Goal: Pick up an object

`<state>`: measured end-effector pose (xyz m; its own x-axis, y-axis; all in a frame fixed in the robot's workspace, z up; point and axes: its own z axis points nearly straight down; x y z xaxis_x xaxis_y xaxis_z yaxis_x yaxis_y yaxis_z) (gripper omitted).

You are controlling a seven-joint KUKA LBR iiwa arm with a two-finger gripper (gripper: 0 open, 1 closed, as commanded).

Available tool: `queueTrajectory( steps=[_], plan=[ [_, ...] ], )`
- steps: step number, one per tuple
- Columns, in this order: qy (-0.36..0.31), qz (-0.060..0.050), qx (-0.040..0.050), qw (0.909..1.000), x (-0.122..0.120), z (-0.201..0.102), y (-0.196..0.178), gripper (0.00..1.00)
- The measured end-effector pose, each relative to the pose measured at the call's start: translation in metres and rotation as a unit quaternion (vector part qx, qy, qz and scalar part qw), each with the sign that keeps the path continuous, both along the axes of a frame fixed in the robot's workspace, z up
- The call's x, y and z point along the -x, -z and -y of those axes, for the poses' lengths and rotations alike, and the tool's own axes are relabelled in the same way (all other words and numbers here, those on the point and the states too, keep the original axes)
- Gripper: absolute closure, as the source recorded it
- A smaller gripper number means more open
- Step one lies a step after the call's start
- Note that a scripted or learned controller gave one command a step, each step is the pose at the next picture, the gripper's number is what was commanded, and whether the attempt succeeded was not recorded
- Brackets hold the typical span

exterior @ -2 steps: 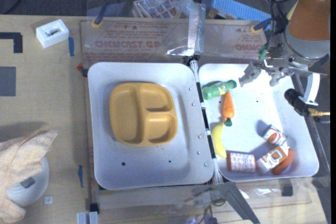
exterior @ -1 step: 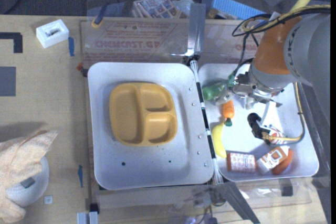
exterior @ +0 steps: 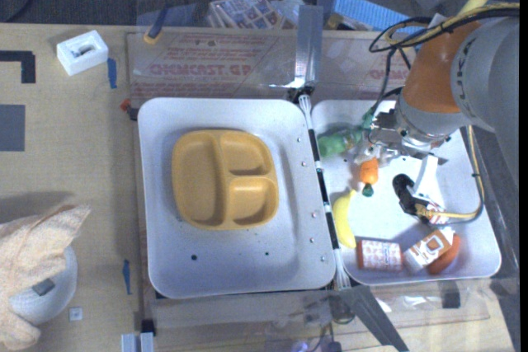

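- Reaching in from the right, my gripper (exterior: 373, 152) hangs over the far left part of the right bin (exterior: 388, 218).
- I cannot tell from this slant whether it is spread or pressed together, nor whether it has anything in it.
- A small orange thing (exterior: 369, 171) sits just below my gripper tip; whether we touch I cannot tell.
- A dark green bit (exterior: 366, 190) lies right below that orange thing.
- A green thing (exterior: 332, 144) lies just to the left of my gripper, against the bin's left wall.
- A yellow banana (exterior: 342, 220) lies along the same wall, nearer the front.
- A red and white box (exterior: 380, 255) rests at the front edge, and an orange and white packet (exterior: 436, 250) lies just to its right.
- The left bin (exterior: 223, 260) holds a yellow divided plate (exterior: 224, 177), well apart from me.
- On the bench (exterior: 66, 144) to the left sit a small white box (exterior: 82, 52) and a pale cloth (exterior: 37, 247).
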<state>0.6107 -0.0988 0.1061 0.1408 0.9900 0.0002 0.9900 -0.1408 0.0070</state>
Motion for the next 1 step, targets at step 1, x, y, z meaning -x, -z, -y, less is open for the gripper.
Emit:
queueTrajectory(
  steps=[1],
  plan=[
    [-0.145, -0.001, 0.0014, 0.9894, -0.057, -0.0229, -0.0802, 1.0]
  ],
)
